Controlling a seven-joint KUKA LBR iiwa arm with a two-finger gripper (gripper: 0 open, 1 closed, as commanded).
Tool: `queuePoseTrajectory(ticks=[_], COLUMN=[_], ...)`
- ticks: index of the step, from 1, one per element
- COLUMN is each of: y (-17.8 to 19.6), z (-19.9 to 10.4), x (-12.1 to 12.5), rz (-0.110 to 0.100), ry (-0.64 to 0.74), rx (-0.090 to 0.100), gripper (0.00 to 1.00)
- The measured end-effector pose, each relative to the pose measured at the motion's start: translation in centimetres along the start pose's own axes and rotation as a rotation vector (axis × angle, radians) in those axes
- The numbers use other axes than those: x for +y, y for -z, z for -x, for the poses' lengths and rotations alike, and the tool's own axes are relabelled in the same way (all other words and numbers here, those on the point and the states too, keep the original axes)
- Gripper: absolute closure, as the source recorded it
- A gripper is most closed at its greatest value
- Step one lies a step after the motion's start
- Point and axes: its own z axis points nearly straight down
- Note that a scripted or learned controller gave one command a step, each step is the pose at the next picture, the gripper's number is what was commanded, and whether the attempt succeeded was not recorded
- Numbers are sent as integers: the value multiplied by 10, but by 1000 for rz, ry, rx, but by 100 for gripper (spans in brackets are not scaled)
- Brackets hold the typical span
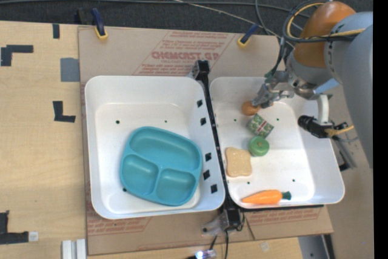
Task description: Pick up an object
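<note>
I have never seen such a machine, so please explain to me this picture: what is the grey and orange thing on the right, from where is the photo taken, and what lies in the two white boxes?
The grey and orange thing is a robot arm. At its end is a gripper with two fingers for picking things up. One camera above the bench looks down at a slant.

The left bin holds a teal divided plate. The right bin holds small toy foods: an orange ball, a green and red block, a green round piece, a slice of bread and a carrot.

The gripper hangs just above the orange ball. Nothing can be seen between its fingers, so I cannot say that it holds anything.
</note>
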Motion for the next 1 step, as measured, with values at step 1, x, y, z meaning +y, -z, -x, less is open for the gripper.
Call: queuePoseTrajectory(ticks=[1], y=[45], z=[-7], x=[3], rz=[-21], ry=[-6], rx=[-10], gripper=[100])
